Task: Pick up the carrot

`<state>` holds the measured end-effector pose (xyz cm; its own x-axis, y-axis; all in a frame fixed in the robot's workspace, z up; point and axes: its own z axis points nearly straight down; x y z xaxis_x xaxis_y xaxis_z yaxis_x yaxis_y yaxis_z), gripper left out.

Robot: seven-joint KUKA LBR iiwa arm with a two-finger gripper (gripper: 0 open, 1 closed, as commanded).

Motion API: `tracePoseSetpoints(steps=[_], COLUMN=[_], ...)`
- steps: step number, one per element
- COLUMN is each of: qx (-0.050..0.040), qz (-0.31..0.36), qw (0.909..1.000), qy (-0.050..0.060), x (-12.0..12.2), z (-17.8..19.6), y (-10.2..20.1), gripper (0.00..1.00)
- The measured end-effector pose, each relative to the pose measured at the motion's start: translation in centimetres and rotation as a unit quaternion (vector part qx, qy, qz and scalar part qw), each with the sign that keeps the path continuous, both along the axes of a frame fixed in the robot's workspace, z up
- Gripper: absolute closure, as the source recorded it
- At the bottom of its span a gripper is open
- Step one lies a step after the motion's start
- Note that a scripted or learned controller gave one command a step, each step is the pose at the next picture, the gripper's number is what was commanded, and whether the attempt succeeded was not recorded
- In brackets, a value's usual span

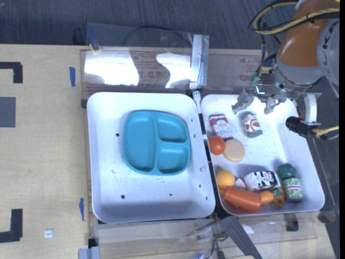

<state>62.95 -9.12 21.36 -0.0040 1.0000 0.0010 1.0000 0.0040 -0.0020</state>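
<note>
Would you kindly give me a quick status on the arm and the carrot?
Gripper open, high in right bin, above small can. Carrot lies untouched at bin's near edge. Milk carton and yellow fruit crowd against it.

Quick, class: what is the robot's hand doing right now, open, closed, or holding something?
Hand: open, holding nothing, above the right bin's far end by a small can; the carrot lies at the near end.
</note>
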Motion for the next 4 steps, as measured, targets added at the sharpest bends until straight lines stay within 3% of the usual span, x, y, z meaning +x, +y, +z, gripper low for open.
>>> tracePoseSetpoints(steps=[1, 2, 3, 4], qx=[-0.0014, -0.0014, 0.006, 0.0032], qz=[0.058, -0.091, -0.203, -0.076], qw=[0.9983, 0.9958, 0.9792, 0.9971], qy=[-0.004, -0.001, 0.007, 0.001], x=[-0.4, 3.7, 3.9, 3.9], z=[2.7, -2.5, -12.4, -10.0], y=[-0.4, -7.8, -10.6, -11.6], gripper=[0.0, 0.0, 0.0, 0.0])
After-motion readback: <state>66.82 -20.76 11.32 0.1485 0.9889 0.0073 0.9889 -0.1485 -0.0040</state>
